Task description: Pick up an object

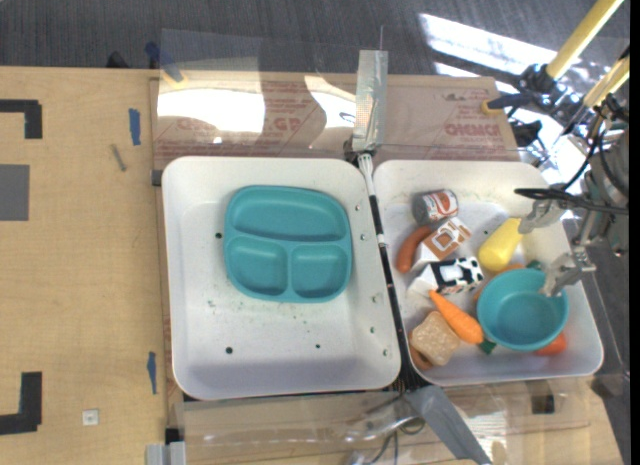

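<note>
Your biggest pieces are the two white bins: the left bin (190, 353) carries a teal divided plate (288, 243) near its centre, and the right bin (590, 353) is crowded with small things. In that right bin the teal bowl (520, 315) sits at about four o'clock, with a yellow squash-shaped toy (500, 245) just at its eleven, a black-and-white carton (458, 274) at its nine, an orange carrot (458, 318) and a slice of bread (434, 339) toward seven, and a small can (434, 205) up at twelve o'clock of the bin. Your gripper (560, 243) hangs at the bowl's one o'clock, over its rim and touching no object that you can make out, and whether its fingers are spread or pressed together you cannot tell from here.
</note>
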Controlling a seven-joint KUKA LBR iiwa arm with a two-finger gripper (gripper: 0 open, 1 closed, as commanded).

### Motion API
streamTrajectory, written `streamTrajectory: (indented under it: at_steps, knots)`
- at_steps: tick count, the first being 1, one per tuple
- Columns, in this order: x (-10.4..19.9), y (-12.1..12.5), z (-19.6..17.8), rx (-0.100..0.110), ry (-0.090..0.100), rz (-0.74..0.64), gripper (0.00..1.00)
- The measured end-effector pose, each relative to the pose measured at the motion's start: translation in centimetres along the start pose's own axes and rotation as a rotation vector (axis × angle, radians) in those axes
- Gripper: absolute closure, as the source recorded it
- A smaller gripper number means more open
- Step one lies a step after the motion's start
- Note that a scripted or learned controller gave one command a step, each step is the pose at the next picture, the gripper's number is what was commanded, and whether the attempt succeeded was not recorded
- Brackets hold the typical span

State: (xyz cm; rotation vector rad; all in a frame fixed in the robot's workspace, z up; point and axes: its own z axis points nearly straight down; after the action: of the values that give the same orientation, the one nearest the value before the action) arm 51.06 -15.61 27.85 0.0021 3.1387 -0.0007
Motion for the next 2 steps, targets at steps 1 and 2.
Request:
streamTrajectory:
  at_steps: [1,2]
  knots:
    - [3.3,1.9,11.7,-0.004,0.009,-0.077,0.00]
    - [2.7,5.3,18.9,0.001,-0.004,-0.110,0.00]
